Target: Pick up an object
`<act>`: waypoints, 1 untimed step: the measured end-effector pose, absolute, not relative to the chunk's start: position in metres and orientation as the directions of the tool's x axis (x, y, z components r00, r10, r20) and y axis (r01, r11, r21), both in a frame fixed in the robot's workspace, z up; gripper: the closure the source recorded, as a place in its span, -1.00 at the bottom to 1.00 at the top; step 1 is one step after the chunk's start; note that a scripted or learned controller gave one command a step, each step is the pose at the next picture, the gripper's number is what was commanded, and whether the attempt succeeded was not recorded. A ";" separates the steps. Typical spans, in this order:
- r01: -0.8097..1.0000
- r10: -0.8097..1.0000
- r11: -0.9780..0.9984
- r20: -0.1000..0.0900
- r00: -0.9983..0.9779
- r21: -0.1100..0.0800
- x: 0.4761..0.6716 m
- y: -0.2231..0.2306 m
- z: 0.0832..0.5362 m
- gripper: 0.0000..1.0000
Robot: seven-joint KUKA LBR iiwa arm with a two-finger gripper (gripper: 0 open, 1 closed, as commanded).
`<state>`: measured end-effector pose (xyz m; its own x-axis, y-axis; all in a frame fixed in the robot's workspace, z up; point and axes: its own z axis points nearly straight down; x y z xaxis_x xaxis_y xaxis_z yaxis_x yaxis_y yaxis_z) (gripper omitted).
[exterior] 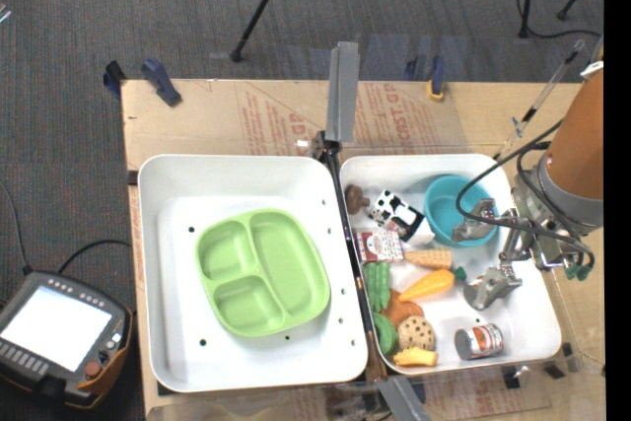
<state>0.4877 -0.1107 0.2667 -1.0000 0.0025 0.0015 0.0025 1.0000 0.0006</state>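
Over the right bin (537, 335), toward its 3 o'clock side, the gripper (496, 283) hangs low above the white floor; whether it is grasping or released I cannot tell, and nothing shows between its tips. The arm (582, 148) comes in from 3 o'clock, its orange band above the wrist.

Several small things lie in this bin. A blue bowl (452, 208) sits at 12 o'clock, just at 11 o'clock from the gripper. A black-and-white cow toy (396, 210) lies beside the bowl at its 9 o'clock. A small can (479, 341) lies on its side at 5 o'clock in the bin, near the gripper but apart from it. An orange carrot (427, 286) lies mid-bin at the gripper's 9 o'clock, with a corn cob (428, 258) just above it. A cookie (417, 331) rests near 7 o'clock — green vegetables (379, 283) line the left wall.

The left bin (163, 187) holds a green divided plate (262, 270) at its centre.
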 end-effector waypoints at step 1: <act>0.043 0.043 0.999 0.014 -0.999 0.003 0.534 -0.123 0.145 -1.00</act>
<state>0.5337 -0.1231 0.1449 -0.9990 0.0433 0.0137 0.0433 0.9991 0.0033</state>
